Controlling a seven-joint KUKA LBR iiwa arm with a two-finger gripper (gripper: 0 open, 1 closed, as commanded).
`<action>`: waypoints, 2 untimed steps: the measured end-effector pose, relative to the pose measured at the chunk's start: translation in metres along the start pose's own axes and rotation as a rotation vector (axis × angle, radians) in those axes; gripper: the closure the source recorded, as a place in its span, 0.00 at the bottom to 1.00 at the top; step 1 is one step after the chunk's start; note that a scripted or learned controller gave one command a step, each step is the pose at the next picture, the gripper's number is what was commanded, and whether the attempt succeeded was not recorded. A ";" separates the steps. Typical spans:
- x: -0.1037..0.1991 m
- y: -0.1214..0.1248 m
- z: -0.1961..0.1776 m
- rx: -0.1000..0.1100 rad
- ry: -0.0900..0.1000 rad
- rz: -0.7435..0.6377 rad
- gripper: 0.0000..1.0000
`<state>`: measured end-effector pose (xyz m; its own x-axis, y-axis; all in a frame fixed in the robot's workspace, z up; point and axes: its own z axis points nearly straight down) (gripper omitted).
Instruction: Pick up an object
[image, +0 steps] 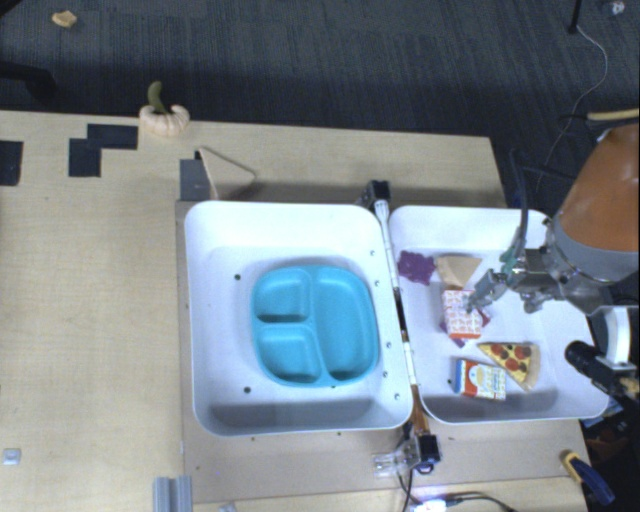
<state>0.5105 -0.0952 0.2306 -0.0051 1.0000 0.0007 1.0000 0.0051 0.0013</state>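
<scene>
The right bin (560, 400) holds a purple piece (416, 266), a tan bread slice (458, 267), a red and white patterned carton (459, 316), a pizza slice (513, 358) and a small blue and orange carton (478, 380). My gripper (487, 293) reaches in from the right and hangs low over the bin. Its tip is at the upper right edge of the patterned carton, just below the bread slice. Nothing shows as lifted.
The left bin (215, 300) holds a blue divided plate (313, 322). A ridge (395, 300) separates the two bins. A small pale gourd (163, 119) lies on the bench at the back left. The orange-banded arm (605, 205) covers the right bin's far right corner.
</scene>
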 end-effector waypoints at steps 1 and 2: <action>-0.027 0.026 0.125 -0.004 -0.002 0.003 0.00; -0.026 0.028 0.114 -0.006 -0.001 0.002 1.00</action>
<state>0.5384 -0.1211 0.1162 -0.0026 1.0000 0.0001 1.0000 0.0026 0.0075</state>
